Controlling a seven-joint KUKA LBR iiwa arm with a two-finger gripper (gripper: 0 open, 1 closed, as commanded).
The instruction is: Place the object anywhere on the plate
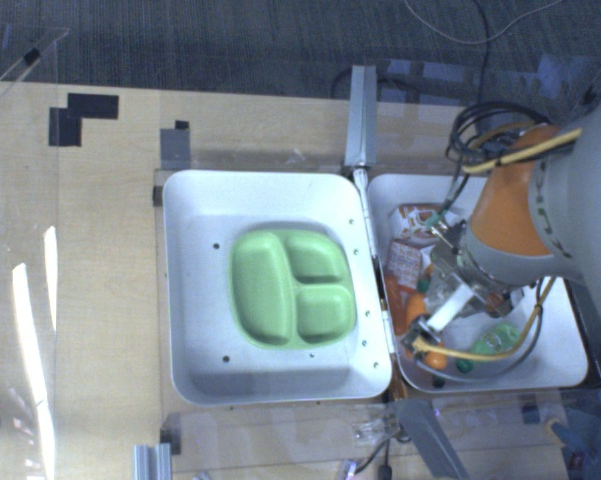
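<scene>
So my gripper (427, 340) is down in the right white bin (565, 363), buried in a jumble of small items — orange pieces, a green thing, packets. Can't tell what it's got, honestly. The pale green three-compartment plastic plate (292, 286) sits in the left white bin (195, 268), so the carry goes straight left over the shared wall — short hop.

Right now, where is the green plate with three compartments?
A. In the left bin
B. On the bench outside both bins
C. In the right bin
A: the green plate lies flat in the left bin, while the arm works over the right bin.
</scene>
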